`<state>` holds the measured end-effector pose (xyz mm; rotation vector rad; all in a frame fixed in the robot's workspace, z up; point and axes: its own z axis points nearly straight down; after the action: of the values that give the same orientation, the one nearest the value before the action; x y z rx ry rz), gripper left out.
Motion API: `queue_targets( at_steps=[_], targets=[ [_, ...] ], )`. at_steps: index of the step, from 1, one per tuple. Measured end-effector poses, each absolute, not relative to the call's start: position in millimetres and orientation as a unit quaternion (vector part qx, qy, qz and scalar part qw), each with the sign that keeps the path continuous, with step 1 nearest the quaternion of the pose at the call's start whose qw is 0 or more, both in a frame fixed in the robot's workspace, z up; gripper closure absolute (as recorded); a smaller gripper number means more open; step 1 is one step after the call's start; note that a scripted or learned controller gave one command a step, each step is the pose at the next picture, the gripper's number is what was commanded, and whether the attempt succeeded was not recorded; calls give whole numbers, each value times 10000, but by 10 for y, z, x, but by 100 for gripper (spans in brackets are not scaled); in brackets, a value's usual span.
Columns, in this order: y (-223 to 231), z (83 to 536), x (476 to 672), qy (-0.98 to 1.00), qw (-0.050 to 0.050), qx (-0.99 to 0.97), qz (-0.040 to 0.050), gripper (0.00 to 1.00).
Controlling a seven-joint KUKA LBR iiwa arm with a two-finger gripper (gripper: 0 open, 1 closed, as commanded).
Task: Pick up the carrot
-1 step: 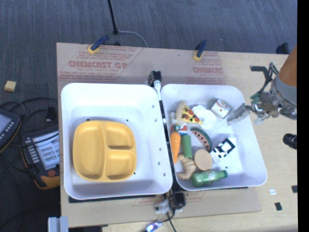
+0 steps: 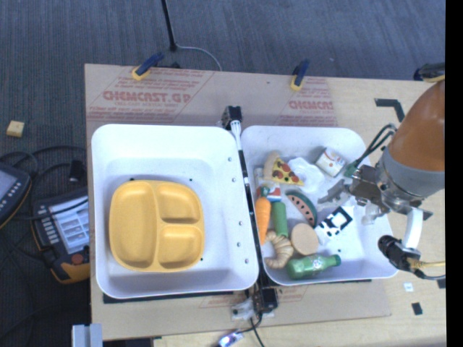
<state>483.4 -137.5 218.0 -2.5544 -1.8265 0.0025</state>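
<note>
Carrot (image 2: 262,214) left bin-side, tool (image 2: 340,194) well right

From my remote seat this reads as a robotics lab, not a home or a kitchen. The worktop (image 2: 405,316) is a pale board, and a printed cardboard sheet (image 2: 152,96) is held to its far edge by two yellow-and-blue spring clamps (image 2: 147,66). Two shallow white bins (image 2: 166,139) sit side by side on it, bolted together down the middle. The floor around is dark grey office carpet (image 2: 72,20). On the floor to the left I see a handheld control pendant (image 2: 13,185) with cables, and a labelled device (image 2: 64,223) beside it. A thin black stand pole (image 2: 166,13) rises behind the worktop, and the food in the right bin is plastic toys (image 2: 304,208)
</note>
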Motion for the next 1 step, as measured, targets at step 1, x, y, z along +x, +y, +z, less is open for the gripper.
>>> queue_targets(
  at_steps=[1],
  targets=[
    [-802, 2086, 5018, -5644, 9, -8255, 9, 0]
  ],
)
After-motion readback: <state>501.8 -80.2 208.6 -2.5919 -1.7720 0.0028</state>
